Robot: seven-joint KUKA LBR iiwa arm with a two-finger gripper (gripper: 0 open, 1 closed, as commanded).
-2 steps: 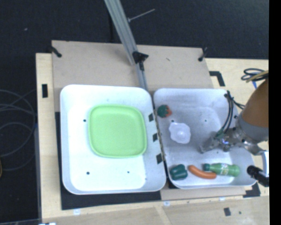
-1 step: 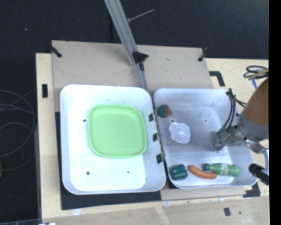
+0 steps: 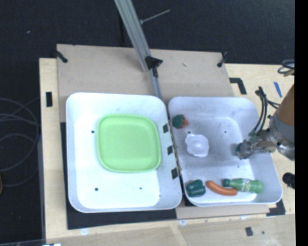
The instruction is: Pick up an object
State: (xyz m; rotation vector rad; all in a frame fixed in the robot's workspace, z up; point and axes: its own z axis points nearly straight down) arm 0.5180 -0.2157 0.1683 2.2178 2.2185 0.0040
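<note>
Down at the six o'clock rim of the right bin lie a stubby dark green block, a smooth orange carrot-shaped piece and a glossy green bottle on its side. A clear, crinkly cup sits mid-bin; a small round red-and-green thing rests at eleven o'clock. The gripper hovers at three o'clock, nothing visibly between it; whether it is clenched I cannot tell. A rounded-square, matte green plate fills the left bin.

No readable text, brand or number anywhere, the label on the green bottle just below the gripper too blurred to read
</note>
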